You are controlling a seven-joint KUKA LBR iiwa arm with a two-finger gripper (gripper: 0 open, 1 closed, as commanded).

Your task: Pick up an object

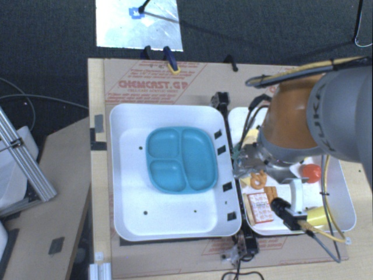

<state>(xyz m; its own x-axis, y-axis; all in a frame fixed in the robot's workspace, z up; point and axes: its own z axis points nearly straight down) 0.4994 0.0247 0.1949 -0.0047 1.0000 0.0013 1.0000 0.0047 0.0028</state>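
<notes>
**Task status.** Pick not completed. The grey robot arm with the orange band [303, 121] hangs low over the right shallow white bin [344, 206], and its gripper [249, 163] sits at that bin's left edge, mostly hidden under the wrist. Whether the gripper is spread or closed cannot be told, and nothing can be seen held in it. Judged remaining: secure a grasp, then lift clear.

**Candidate objects, right bin.**
- Small orange ring-shaped piece [257, 180], just beside the gripper. This is the likeliest target.
- Red-and-white printed flat packet [260, 207], near the bin's front left corner.
- Red rounded object [312, 171], partly covered by the arm.
- Yellow blunt object [317, 216], at the front of the bin.

**Left shallow white bin [131, 156].** Holds one blue divided plastic plate [179, 159] with three compartments, lying flat near the middle and well apart from the gripper.

**Surface.** Both bins rest on a brown cardboard sheet with red lettering [152, 81], and a blue clamp [171, 58] sits at its far edge.

**Room.** Dark carpeted floor [46, 39]. A shiny square sheet [139, 15] lies beyond the bench. An aluminium frame rail [23, 156] stands at the left.
</notes>
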